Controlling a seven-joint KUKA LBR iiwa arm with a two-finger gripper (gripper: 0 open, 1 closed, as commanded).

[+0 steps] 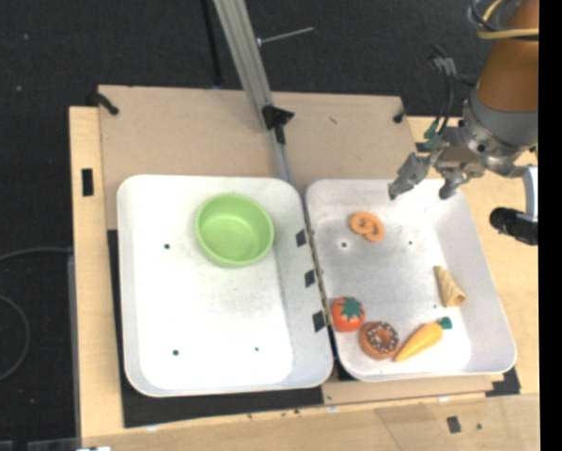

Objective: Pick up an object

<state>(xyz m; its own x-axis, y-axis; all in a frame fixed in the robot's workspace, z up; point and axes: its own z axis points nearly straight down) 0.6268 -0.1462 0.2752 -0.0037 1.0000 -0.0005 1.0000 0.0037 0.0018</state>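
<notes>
1. You see the gripper over the far edge of the right bin, fingers apart, holding nothing.
2. The pretzel lies near it; carrot, donut, tomato lie at the near wall.
3. The arm is cut off at right.

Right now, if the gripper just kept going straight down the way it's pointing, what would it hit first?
Probably bare floor of the right bin, near its top edge. The gripper hangs open over that end, holding nothing. The closest item is the small orange pretzel, off to its left and likely missed, though depth is hard to judge from this angle.
</notes>
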